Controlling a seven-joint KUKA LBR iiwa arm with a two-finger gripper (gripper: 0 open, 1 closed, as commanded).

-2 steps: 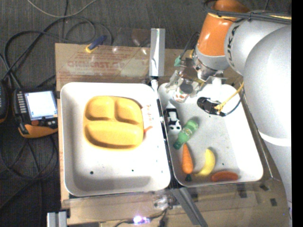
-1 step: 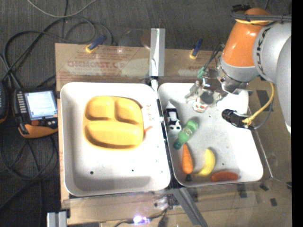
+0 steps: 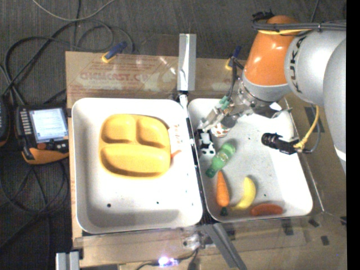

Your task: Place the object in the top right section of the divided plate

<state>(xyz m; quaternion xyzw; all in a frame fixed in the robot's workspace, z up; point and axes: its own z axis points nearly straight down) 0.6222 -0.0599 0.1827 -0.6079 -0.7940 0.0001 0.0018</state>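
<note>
Dark carpet strewn with cables surrounds the bench (image 3: 76,75), and at the far left a handheld pendant with a lit screen (image 3: 44,125) lies on the floor. On the bench, the left bin (image 3: 90,207) holds a yellow divided plate (image 3: 135,146), which lies flat with two small sections along its far side and one wide section along its near side. The right bin (image 3: 298,198) sits just beside it, and all the loose items are there. A small black-and-white object (image 3: 206,142) lies near the bin's left wall, and a green bottle (image 3: 220,159) lies tilted beside it. Toward the near edge are a carrot (image 3: 223,190), a banana (image 3: 246,192) and a red sausage-like piece (image 3: 266,210). The gripper (image 3: 215,125) hangs low over the far left part of this bin, with a small red-and-white item (image 3: 220,131) right at its tip. I cannot tell whether the gripper is open or closed, or whether it has hold of that item. The grey arm with its orange band (image 3: 270,61) reaches in from the right.
</note>
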